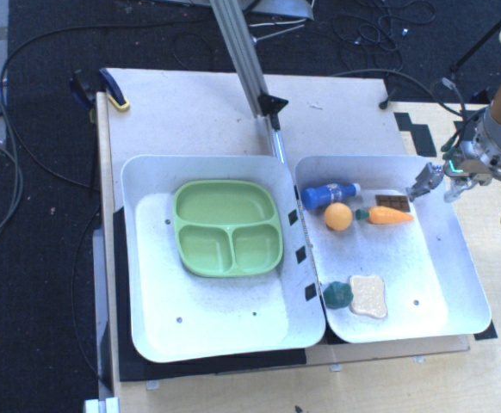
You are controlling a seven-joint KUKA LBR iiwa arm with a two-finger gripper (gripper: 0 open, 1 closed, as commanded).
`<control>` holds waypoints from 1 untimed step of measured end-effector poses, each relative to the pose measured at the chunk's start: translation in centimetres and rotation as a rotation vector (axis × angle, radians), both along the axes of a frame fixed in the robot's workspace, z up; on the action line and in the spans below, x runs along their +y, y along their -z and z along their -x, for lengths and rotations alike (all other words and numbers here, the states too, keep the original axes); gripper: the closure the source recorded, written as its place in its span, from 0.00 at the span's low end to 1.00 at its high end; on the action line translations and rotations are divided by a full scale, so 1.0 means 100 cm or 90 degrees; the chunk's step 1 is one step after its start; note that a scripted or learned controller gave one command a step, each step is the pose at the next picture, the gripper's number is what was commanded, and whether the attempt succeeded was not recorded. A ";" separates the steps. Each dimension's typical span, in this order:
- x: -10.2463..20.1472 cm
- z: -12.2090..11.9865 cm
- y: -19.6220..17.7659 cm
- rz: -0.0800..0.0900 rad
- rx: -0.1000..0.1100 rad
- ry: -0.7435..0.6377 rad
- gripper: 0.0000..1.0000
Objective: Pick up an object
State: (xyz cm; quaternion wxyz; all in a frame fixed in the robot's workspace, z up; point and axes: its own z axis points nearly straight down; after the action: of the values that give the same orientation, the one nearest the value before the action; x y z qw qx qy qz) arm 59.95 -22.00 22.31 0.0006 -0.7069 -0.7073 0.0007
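Carrot: in right bin, far side — beside orange ball, brown block.
Gripper: above bin's far-right rim — jaws spread, holding nothing.

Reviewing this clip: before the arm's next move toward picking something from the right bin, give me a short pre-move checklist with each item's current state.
1. Gripper carries nothing: ok; nothing shows between its fingers, which look spread.
2. Gripper is over the bin with the objects: ok; it hangs above the right bin's upper right corner.
3. A target lies close by: ok; the carrot and the brown block lie just to its left in the view.
4. Nearest target stands apart from its neighbours: not ok; the carrot and the brown block touch or overlap.
5. Other candidates: ok; orange ball, blue bottle, toast slice.
6. Gripper height above the bin floor: cannot tell.
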 end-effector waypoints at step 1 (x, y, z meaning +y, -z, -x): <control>0.000 -0.001 -0.001 0.000 -0.001 0.000 0.00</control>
State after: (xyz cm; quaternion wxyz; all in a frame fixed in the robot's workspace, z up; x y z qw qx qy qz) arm 60.01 -21.99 22.42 -0.0005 -0.7067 -0.7075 0.0001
